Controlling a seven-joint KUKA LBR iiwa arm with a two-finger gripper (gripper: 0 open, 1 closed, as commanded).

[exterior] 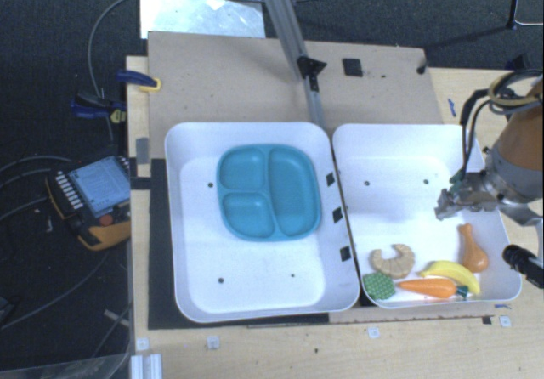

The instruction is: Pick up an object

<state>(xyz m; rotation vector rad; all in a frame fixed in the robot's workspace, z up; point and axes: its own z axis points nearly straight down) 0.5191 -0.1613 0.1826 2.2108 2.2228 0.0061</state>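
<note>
Nearest the camera, along the front wall of the right bin (399, 139), lies a row of toy food: a green leafy piece (380, 285) in the front-left corner, an orange carrot (428, 287) just to its right, and a yellow banana (452, 273) touching the carrot's upper side. Behind the leafy piece sits a tan croissant (392, 259), curled like a crescent. Toward the bin's right wall, just behind the banana, stands a brown drumstick (471, 249), its narrow end pointing to the back of the bin.

Over the right part of this same bin hangs the gripper (455, 198), just behind the drumstick's narrow end and apart from the other pieces. It looks blurred and dark, so whether its fingers are spread or closed I cannot tell; nothing can be made out between them. Its grey arm (517, 161) with the orange band reaches in past the bin's right wall.

To the left of the right bin, touching it edge to edge, is the left bin (195, 284). A blue divided plate (269, 191) with three compartments rests in its rear half. Both bins sit on a brown bench board (221, 71), and a grey pole (285, 16) slants away behind the seam between the bins.
</note>
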